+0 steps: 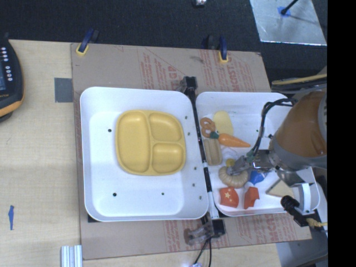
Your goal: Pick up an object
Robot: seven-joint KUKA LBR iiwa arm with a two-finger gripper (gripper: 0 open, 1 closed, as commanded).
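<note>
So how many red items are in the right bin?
2, both near the front edge of the right bin: a red piece and another red piece beside it. The arm may hide more.

Pale wooden bench (39, 166) — dark floor (139, 10) beyond

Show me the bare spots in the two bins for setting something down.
Left bin: bare floor all around the yellow divided plate, widest in front of it. Right bin: crowded with toy food beneath the gripper; bare floor along its far wall.

Arm (300, 132) hides part of the right bin (245, 99)
</note>
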